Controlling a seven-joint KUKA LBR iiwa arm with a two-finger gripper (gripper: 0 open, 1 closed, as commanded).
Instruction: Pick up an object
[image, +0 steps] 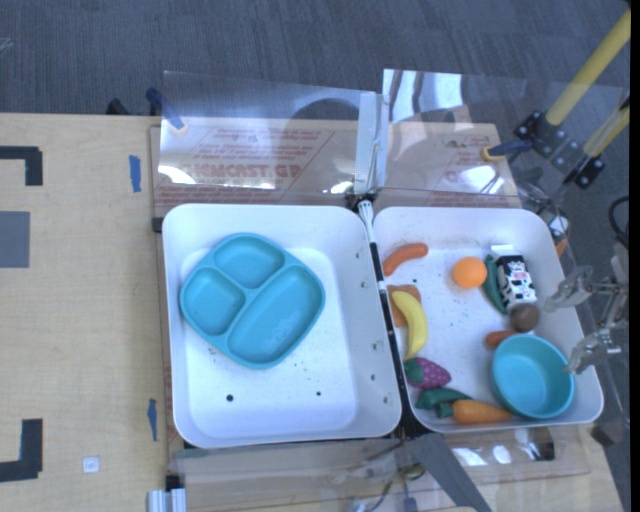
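The right bin (455, 335) holds several toy foods. An orange sausage-shaped piece (404, 257) lies at its back left, with an orange ball (468, 273) to the right of it. A black-and-white cow-print carton (516, 283) rests against a green piece (493, 287), and a small brown item (524, 318) sits just in front of them. A yellow banana (411, 322) lies along the left wall. Purple grapes (431, 373), a green vegetable (436, 398) and a carrot (483, 411) sit at the front. A blue bowl (533, 376) stands upright at the front right.
The left bin (300, 395) carries a blue divided plate (250, 298) at its back left. Clear plastic panels (260, 150) stand behind both bins. Metal clamps (590, 345) stick in at the right bin's right rim. A yellow-poled stand (585, 70) is at the far right.
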